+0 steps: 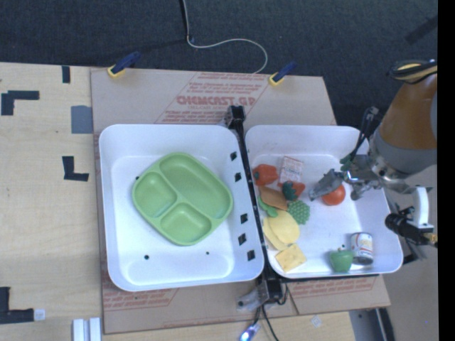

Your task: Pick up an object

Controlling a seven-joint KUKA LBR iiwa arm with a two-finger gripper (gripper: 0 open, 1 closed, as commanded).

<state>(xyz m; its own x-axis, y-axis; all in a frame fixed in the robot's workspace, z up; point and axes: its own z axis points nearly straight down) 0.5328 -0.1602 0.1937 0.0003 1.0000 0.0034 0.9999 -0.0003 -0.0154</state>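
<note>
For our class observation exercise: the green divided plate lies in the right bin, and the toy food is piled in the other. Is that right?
Not quite. The camera view shows the green divided plate in the left bin; the toy food is piled in the other, the right bin.

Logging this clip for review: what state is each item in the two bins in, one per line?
green divided plate: flat, right way up, in left bin
gripper: low in right bin, at the red tomato
small can: on its side
green pepper: against the can
yellow pieces: lying flat
</note>
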